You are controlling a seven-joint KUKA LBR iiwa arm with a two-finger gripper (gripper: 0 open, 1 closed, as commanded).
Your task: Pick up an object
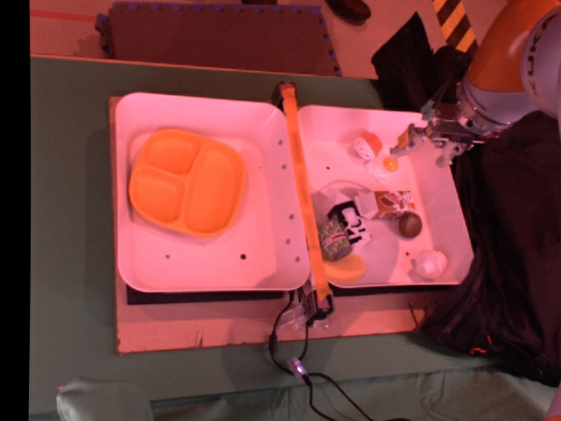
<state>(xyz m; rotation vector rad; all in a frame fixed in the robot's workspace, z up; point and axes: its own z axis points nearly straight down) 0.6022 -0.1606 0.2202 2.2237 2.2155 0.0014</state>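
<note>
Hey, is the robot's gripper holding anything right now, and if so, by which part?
Cannot be told: the gripper hovers above the right bin's upper edge, beside a small orange piece.

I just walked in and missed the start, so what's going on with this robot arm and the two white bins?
The arm's gripper hangs over the far right edge of the right bin, with nothing visibly between its fingers. The pickable items lie in that bin: a small carton, a dark ball, a white crumpled object and a black-and-white box. The left bin holds an orange divided plate. No object looks picked up yet.
</note>
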